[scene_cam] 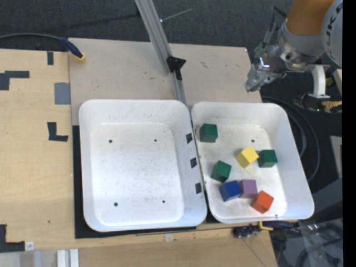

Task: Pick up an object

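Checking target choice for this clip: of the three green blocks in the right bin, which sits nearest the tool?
The green block near the bin's far left corner; the other two green blocks lie farther down from the tool.

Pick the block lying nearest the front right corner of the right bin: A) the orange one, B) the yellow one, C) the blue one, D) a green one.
A: the orange block lies closest to that corner of the right bin, with the purple block and blue block just to its left in the camera view and the yellow block farther back.
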`<control>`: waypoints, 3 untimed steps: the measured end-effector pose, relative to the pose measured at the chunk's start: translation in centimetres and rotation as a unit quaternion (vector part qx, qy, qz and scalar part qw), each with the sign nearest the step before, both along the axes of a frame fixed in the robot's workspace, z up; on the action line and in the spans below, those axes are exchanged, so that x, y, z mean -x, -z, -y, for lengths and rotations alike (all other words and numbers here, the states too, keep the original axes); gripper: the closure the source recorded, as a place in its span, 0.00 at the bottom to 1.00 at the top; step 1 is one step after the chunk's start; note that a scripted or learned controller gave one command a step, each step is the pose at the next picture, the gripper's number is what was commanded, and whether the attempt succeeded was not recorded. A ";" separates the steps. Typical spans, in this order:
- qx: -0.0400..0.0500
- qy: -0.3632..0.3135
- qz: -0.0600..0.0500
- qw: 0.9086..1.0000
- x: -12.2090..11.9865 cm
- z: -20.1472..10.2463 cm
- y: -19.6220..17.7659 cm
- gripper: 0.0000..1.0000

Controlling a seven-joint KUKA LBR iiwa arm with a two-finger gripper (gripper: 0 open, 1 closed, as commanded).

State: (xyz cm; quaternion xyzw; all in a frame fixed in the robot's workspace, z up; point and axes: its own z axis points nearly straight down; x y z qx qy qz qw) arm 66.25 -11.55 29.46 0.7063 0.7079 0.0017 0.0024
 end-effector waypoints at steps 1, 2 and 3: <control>-0.001 -0.002 -0.004 1.000 0.6 -5.3 2.0 1.00; -0.001 -0.002 -0.004 1.000 0.7 -10.0 2.1 1.00; -0.001 -0.002 -0.005 1.000 0.8 -15.1 4.1 1.00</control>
